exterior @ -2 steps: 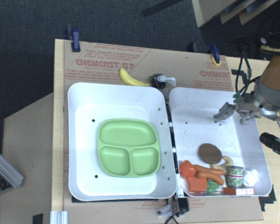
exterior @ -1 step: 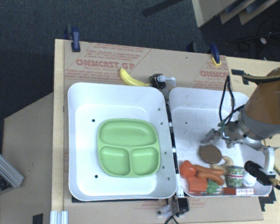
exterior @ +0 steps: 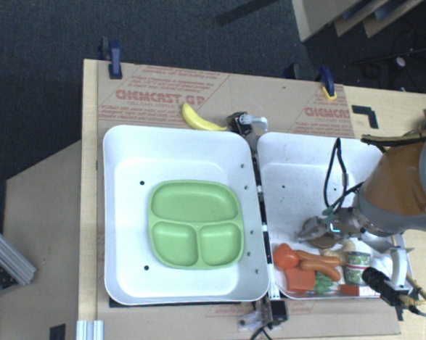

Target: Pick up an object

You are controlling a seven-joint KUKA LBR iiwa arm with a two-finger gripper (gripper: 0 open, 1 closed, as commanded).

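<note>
A carrot (exterior: 321,263) lay lengthwise along the right bin's (exterior: 293,171) front edge, tip rightward. The gripper (exterior: 334,230) hung over it, partly hidden; its jaws' state couldn't be told.

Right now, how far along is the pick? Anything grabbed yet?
Done: the arm has reached into the right bin, and the gripper sits low over the toy food pile at the bin's near edge. In hand: nothing visibly held; I can't tell the grip's state. Left: close on one item and lift it. The green tray in the left bin is untouched.
</note>
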